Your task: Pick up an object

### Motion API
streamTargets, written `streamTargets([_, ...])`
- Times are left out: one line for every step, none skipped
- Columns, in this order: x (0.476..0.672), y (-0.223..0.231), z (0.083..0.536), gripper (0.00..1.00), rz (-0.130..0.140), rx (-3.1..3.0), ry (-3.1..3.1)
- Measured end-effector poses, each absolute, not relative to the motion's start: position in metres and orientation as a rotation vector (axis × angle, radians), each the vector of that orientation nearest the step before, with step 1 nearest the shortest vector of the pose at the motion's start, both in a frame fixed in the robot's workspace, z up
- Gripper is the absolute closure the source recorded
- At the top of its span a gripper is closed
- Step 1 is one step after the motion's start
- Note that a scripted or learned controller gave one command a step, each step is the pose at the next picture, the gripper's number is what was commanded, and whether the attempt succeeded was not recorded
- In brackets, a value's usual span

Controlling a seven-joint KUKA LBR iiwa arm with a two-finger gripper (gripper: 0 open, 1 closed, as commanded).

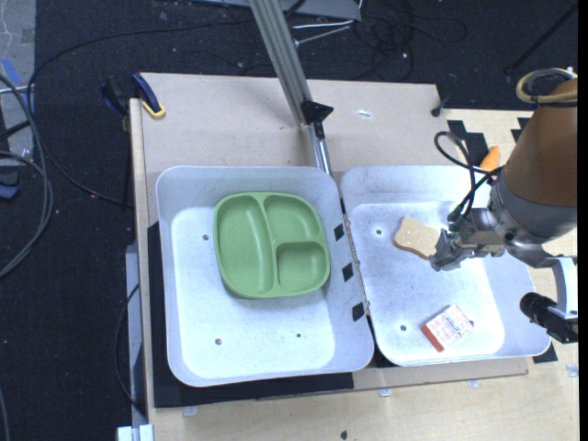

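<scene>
A tan, bread-like piece [416, 237] lies in the right bin [395, 329], near its upper middle. My gripper [445, 254] hangs just right of it, its tip close to or touching the piece's right edge. A small red and white packet [447, 327] lies flat in the same bin's lower right part, well below the gripper. The arm's orange band and grey wrist fill the right side above the bin.
The left bin [184, 338] holds a green divided plate [272, 244] with three compartments. A metal pole [285, 53] slants down from the top to the gap between the bins. Black cables loop near the wrist.
</scene>
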State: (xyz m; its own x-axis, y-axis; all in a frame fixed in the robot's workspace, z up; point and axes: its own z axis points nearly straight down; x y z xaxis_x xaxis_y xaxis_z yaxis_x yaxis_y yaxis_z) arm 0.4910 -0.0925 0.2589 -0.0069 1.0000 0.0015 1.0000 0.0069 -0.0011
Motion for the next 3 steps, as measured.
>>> streamTargets([0.494,-0.048,0.247,1.0,-0.001,-2.212,-2.228])
streamTargets([0.499,0.0,0.235,1.0,0.001,-2.212,-2.228])
streamTargets([0.488,0.05,0.235,1.0,0.0,-2.211,-2.228])
